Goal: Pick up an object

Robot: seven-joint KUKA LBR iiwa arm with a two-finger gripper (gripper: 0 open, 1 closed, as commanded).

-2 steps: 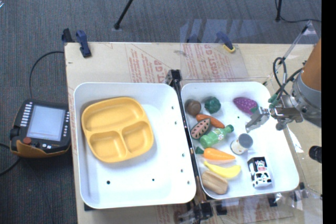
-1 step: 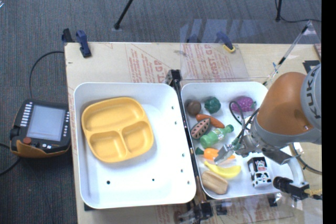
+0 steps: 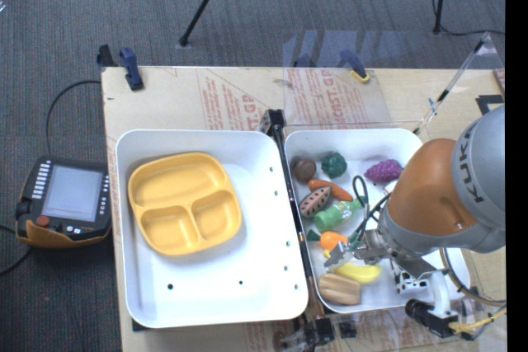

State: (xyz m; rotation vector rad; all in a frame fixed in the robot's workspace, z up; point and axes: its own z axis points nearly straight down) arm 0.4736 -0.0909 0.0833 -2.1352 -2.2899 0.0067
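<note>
Even, diffuse overhead light is seen across the bench (image 3: pixel 190 99) — no hard-edged shadows are cast. The left bin (image 3: pixel 272 276) is rendered bright white, close to washed out on the floor right of the yellow tray (image 3: pixel 183 202); only a soft, pale shadow is noted along that tray's lower edge. The carpet above the tray is dim and grainy, with fine texture lost. A faint sheen is noted on the tray's ridges, and a brighter highlight on the orange band (image 3: pixel 429 194), well right of the tray. A clear sheet (image 3: pixel 330 78), up and right of the tray, shows pale streaked reflections. Overall sharpness is modest — small toys right of the tray are soft-edged, and fine detail cannot be resolved.
</note>
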